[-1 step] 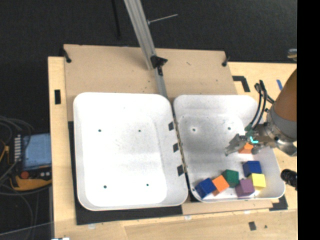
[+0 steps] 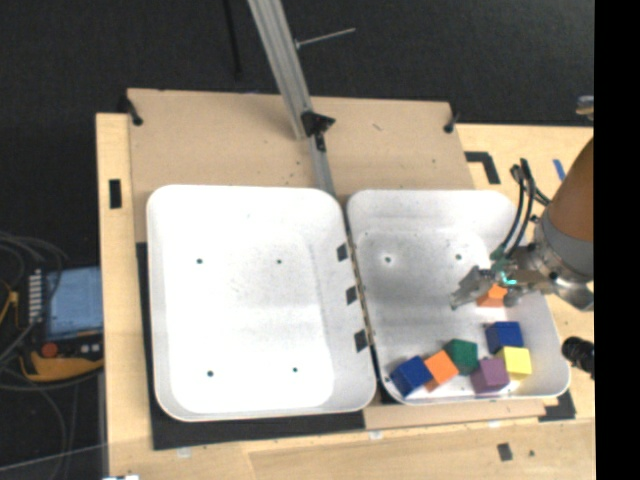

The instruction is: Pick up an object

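My gripper (image 2: 483,286) hangs over the right side of the right white bin (image 2: 410,268), reaching in from the right. A small orange block (image 2: 492,295) lies right at the gripper's tip, partly covered by it. Whether it is held cannot be told. Along the bin's near edge lie several blocks: a blue one (image 2: 410,375), an orange one (image 2: 441,367), a green one (image 2: 463,353), a purple one (image 2: 490,374), a yellow one (image 2: 517,360) and another blue one (image 2: 505,335).
The left white bin (image 2: 240,298) sits beside the right one, joined by small clips. A slanted metal pole (image 2: 285,58) runs from the top down to the gap between the bins. Cables and a blue box (image 2: 72,303) lie off the bench's left side.
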Robot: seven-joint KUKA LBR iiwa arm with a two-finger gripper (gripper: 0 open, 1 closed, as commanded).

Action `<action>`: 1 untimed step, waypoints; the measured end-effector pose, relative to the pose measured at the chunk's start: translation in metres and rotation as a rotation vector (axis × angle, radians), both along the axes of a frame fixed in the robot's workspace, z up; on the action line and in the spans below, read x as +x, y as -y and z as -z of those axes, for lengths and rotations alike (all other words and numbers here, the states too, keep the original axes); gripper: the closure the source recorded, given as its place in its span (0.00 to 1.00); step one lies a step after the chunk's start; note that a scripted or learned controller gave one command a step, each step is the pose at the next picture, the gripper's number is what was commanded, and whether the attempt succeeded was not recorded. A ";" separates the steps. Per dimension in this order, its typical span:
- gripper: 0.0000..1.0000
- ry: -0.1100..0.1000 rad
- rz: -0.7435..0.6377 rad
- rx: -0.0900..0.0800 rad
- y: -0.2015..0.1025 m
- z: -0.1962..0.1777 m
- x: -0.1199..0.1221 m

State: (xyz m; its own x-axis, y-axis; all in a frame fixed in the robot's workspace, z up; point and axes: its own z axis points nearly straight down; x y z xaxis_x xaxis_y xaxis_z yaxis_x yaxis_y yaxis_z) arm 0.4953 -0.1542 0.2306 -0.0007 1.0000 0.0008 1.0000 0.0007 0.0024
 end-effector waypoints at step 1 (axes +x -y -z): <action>0.00 -0.006 0.004 -0.002 -0.001 0.044 0.006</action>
